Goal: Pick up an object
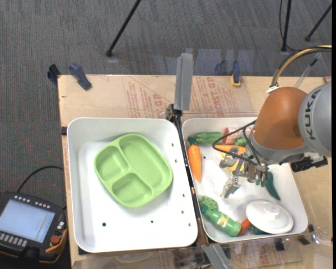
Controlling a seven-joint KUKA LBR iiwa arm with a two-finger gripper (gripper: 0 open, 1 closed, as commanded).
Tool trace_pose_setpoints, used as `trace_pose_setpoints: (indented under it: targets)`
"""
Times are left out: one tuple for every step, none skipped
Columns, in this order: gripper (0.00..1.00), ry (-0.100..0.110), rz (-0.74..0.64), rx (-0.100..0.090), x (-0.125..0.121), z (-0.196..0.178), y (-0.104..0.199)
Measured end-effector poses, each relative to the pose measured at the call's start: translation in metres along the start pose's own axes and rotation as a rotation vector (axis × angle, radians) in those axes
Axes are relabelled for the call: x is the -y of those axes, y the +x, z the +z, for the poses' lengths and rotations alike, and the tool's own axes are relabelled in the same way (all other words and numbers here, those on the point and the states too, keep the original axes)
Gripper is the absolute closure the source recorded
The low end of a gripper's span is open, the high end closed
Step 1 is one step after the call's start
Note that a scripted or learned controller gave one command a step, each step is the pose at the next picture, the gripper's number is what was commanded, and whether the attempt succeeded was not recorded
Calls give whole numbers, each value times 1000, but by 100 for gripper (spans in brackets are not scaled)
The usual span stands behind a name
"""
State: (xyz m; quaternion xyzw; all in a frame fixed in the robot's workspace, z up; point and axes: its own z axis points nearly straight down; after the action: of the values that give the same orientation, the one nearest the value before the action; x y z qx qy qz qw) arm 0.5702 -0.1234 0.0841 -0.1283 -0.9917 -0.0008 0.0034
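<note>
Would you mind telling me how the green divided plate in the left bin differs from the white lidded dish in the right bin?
The light green plastic divided plate is squarish with three open compartments; the white round lidded dish is closed, with a knob on top. The plate is clearly the larger of the two. The plate lies alone in the left white bin; the dish sits in the right white bin among toy vegetables. Both rest flat.

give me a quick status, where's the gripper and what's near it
Gripper open, hovering in right bin, nothing between fingers. Carrot lies to its left, green bottle below. White lid close by.
</note>
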Motion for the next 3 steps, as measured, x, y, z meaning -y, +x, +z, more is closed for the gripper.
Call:
trace_pose_setpoints:
  targets:
    - [0,0,-20,1,-53,-1,-55]
    - [0,2,-2,2,94,-1,-9]
    - [100,-3,-6,-3,90,-7,-9]
